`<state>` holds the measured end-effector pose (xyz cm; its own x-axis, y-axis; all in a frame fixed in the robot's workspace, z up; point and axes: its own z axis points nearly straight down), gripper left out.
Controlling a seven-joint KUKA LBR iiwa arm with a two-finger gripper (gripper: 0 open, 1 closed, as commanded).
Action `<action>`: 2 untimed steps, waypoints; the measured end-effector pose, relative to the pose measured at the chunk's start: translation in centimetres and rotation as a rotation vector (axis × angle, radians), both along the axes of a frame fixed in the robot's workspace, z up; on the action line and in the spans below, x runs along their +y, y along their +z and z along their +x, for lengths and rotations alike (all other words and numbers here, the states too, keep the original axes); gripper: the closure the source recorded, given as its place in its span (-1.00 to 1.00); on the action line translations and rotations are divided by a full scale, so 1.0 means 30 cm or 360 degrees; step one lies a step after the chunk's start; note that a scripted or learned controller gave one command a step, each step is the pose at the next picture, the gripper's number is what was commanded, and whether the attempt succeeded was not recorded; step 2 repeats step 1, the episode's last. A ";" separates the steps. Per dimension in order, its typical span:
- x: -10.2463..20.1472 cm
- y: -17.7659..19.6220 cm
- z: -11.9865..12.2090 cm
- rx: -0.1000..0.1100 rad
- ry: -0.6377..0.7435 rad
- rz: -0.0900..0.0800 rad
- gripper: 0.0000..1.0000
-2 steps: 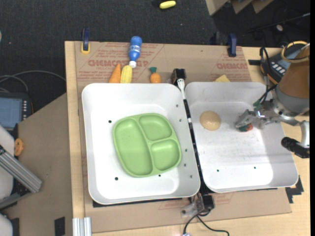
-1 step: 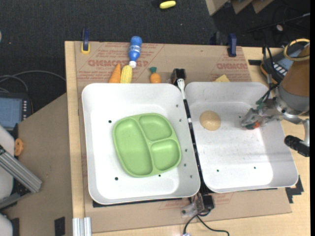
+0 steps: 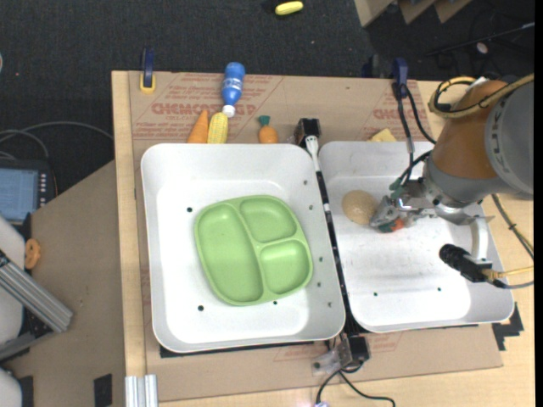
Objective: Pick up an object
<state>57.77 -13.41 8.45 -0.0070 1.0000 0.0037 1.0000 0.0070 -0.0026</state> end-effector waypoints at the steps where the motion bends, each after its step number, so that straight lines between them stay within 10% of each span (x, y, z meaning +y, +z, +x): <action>1: 0.212 0.356 0.134 -0.0023 0.0001 -0.0006 1.00; 2: 0.212 0.356 0.134 -0.0023 0.0001 -0.0006 1.00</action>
